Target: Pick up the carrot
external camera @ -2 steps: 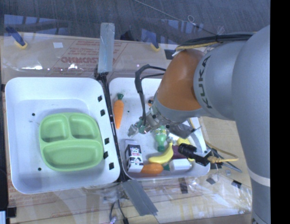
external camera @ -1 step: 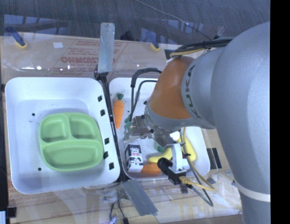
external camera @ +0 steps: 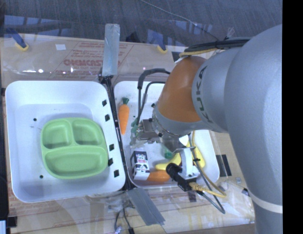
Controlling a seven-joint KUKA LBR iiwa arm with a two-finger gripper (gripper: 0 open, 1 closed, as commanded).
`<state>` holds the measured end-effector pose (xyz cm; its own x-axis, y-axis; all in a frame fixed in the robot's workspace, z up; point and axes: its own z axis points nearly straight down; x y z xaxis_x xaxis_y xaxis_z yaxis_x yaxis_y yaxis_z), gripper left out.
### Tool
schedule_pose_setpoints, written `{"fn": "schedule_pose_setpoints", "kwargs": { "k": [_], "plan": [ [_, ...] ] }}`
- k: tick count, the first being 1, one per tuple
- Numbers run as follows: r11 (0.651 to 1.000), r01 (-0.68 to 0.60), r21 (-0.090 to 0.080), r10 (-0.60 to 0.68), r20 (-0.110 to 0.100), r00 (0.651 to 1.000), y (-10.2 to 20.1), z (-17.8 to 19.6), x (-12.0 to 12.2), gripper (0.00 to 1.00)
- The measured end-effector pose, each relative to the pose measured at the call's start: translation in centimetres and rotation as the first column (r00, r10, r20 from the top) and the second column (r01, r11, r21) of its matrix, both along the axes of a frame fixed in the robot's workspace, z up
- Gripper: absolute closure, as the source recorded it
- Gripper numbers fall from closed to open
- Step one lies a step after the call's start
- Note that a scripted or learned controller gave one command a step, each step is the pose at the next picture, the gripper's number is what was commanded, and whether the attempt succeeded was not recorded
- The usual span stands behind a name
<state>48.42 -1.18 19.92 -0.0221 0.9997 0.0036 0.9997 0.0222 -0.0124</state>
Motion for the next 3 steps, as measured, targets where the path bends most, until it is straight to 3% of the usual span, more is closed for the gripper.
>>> {"fn": "schedule_pose_setpoints", "kwargs": {
  "k": [1, 2, 3],
  "plan": [
    [0.808, -0.589, 0.000, 0.589, 0.008, 0.808, 4.6, -0.9, -0.8, 1.00],
    [0.980, -0.198, -0.003, 0.198, 0.009, 0.980, 8.3, -0.8, -0.3, 1.00],
    [0.977, -0.212, -0.004, 0.212, 0.015, 0.977, 5.8, 5.6, 3.3, 1.00]
  ]
}}
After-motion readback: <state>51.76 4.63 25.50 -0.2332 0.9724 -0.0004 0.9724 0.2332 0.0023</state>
